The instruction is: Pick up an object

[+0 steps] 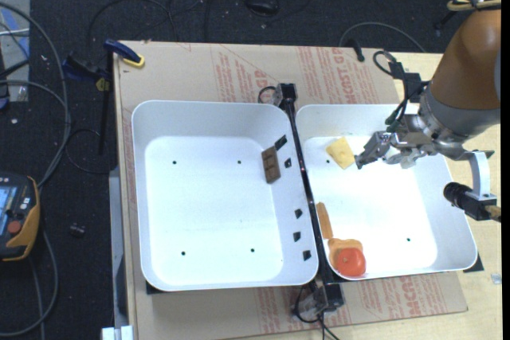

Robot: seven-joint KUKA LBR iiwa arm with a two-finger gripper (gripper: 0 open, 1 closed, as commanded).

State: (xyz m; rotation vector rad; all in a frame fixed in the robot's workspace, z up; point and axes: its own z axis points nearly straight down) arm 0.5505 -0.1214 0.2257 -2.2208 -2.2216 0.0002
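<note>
Three loose items, two bins; you read them from the frame's bottom edge upward.

Red ball (349, 260): lower centre-right of the frame, in the right bin's (446, 251) bottom-left corner, against the rim; likely rolled there.

Orange-tan stick (324, 220): just above the ball and touching it or nearly so, lying along the right bin's left wall.

Brown block (271, 166): centre of the frame, in the left bin (159, 195), near its right wall; well apart from the arm.

Yellow wedge (341, 153): upper left of the right bin, flat on the floor; you may judge it the likeliest pick, being nearest the fingers.

Gripper (368, 155): right of centre, just beside the wedge on its right, pointed toward it at a slant. Fingertips look slightly parted with nothing between them, though you cannot be sure at this size.

Arm (470, 68): upper right, orange band uppermost, reaching in from the frame's right edge.

Blue-and-yellow clamp (123, 53): upper left, at the bench corner; probably pins the board.

Task state: nothing lifted yet, by your reading.
</note>
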